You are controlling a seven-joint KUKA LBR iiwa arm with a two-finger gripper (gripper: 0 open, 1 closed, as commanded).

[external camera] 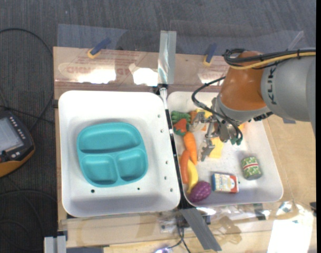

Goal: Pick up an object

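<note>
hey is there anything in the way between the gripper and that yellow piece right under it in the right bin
Nothing visible lies between them. The gripper hangs just above the yellow piece, with the carrot close on its left in this view, which could crowd the fingers on descent.

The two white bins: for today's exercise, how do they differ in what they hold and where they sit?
The left bin holds a teal divided tray; the right bin holds small toy foods such as a carrot. The gripper hangs over the right bin, not the left. Both are shallow and white.
</note>
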